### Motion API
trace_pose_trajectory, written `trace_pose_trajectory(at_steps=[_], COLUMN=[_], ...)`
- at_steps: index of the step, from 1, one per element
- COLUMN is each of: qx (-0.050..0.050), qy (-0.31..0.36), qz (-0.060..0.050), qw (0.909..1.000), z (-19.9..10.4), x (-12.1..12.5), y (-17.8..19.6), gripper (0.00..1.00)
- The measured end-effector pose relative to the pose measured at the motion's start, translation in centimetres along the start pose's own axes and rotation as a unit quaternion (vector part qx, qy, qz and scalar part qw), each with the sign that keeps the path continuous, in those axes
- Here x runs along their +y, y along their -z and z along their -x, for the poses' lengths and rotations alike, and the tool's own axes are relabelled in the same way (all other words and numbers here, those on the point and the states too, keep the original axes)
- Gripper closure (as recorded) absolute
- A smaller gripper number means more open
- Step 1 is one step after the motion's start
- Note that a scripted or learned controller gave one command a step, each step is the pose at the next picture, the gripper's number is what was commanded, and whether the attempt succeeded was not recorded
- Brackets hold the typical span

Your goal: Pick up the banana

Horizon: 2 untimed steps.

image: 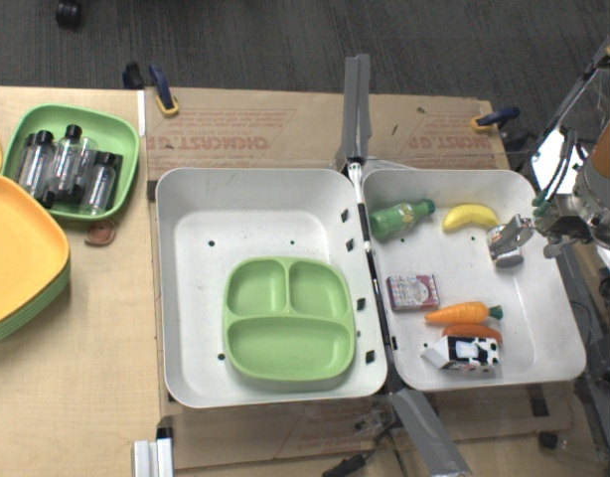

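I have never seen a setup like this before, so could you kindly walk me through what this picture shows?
One camera looks down at a slant on a bench with two shallow white bins. The left bin holds a green divided plate. The right bin holds the banana the machine is meant to pick up, a green bottle, a small pink packet, a toy carrot and a small black-and-white carton. The machine is a robot arm reaching in from the right; its metal claw sits just right of the banana, apart from it, holding nothing that I can see. Off to the left are a green tray of small bottles and stacked orange plates.
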<state>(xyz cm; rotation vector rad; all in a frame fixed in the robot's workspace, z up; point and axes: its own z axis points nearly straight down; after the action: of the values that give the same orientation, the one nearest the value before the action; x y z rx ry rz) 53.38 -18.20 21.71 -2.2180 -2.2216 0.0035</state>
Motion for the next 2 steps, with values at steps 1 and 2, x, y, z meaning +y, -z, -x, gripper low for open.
trace_pose_trajectory(at_steps=[1, 2], qx=[0.000, 0.000], qy=[-0.151, -0.014], qz=[-0.001, 0.000], qw=[0.9885, 0.9999], z=[-6.3, -11.8], x=[2.6, 2.4], y=[-5.4, -2.6], gripper=[0.00, 0.00])
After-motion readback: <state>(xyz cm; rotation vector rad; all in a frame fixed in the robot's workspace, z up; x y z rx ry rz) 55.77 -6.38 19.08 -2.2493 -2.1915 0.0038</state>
